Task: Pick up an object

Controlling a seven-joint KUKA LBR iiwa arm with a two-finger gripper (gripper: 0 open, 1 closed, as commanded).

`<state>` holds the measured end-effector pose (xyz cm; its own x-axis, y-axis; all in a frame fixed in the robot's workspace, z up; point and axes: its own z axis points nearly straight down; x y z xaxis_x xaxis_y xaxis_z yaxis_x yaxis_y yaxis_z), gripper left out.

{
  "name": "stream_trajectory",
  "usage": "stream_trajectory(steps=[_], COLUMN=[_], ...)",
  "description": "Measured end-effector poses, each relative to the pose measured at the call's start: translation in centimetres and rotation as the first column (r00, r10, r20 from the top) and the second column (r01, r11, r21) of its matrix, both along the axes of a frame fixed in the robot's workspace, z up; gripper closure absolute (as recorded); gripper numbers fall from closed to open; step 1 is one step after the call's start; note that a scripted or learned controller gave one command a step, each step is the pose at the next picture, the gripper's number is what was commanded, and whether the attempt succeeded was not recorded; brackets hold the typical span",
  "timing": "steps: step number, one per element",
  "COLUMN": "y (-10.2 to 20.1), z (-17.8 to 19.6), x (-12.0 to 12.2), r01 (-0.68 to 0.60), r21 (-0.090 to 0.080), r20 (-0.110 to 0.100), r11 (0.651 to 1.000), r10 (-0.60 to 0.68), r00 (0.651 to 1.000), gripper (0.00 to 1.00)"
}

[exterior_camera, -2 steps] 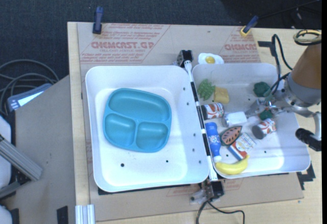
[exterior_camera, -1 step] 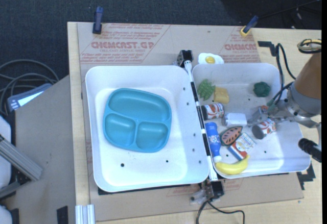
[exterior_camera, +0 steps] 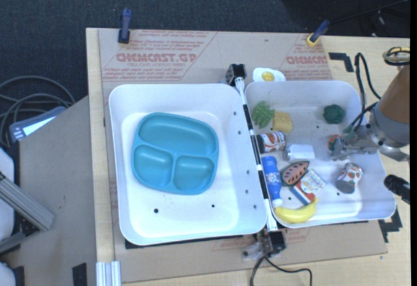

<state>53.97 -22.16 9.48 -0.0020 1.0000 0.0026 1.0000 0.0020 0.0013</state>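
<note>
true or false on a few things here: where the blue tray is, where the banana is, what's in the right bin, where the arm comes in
1. The blue divided tray lies in the left bin. True.
2. The banana lies in the left bin beside the tray. False: it is in the right bin, near the front edge.
3. A dark green object sits near the back of the right bin. True.
4. The arm reaches in from the left of the view. False: the arm comes in from the right, with its gripper over the right bin.
5. The tray's compartments hold toy food. False: they look bare.
</note>
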Motion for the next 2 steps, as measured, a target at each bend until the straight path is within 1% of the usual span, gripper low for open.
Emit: stream_trajectory(steps=[1, 2], y=[-0.21, -0.21], z=[10.44, 10.3], x=[7.38, 7.29], r01=[0.001, 0.001], r21=[-0.005, -0.004], r20=[0.003, 0.0], r11=[1.0, 1.0], r10=[-0.001, -0.001], r00=[1.0, 1.0], gripper=[1.0, 0.0])
